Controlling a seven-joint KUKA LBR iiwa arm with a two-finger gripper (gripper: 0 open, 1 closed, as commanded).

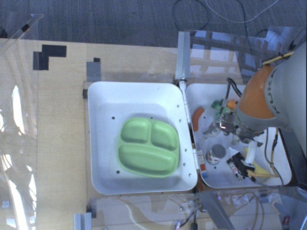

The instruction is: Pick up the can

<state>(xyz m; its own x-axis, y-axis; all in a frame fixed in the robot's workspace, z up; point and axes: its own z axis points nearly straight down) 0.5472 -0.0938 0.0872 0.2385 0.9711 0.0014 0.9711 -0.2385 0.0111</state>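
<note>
The can (217, 153) is small and silvery with a grey top. It stands upright on the floor of the right bin (211, 96), near the bin's front left. My gripper (223, 126) hangs over the middle of that bin, just behind the can and slightly to its right, with nothing seen in its grasp. The grey arm with its orange band (255, 101) reaches in from the right and hides the bin's right part.
A red-orange sausage-shaped piece (197, 115) lies near the right bin's left wall. A green item (218, 106) and a small orange one (231, 103) sit behind the gripper. The left bin (103, 128) holds a green divided plate (148, 146).
</note>
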